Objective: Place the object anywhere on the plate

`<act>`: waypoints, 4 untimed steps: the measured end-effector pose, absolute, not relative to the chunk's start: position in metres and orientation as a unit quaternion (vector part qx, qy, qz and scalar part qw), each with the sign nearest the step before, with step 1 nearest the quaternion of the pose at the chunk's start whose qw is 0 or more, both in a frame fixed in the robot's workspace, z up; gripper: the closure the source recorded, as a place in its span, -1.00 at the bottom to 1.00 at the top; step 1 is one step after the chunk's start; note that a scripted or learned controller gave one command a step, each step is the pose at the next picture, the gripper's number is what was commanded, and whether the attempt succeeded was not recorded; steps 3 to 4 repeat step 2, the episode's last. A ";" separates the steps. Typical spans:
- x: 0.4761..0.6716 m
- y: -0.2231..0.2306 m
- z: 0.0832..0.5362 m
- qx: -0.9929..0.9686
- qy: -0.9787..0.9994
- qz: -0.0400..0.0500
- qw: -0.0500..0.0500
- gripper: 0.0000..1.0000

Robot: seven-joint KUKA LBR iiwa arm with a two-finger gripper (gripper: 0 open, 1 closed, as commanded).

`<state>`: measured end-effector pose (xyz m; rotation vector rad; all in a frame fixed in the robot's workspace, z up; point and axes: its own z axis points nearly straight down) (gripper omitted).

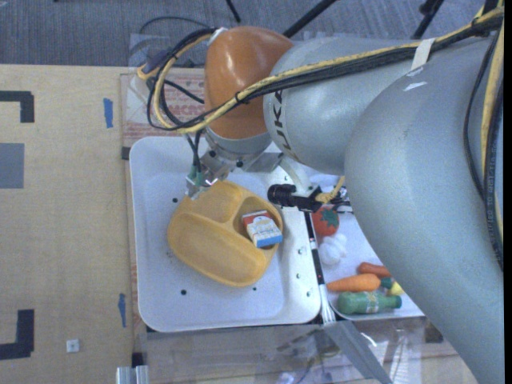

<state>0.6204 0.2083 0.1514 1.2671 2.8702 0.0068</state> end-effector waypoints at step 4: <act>0.656 0.218 0.185 0.351 0.936 0.002 0.003 -1.00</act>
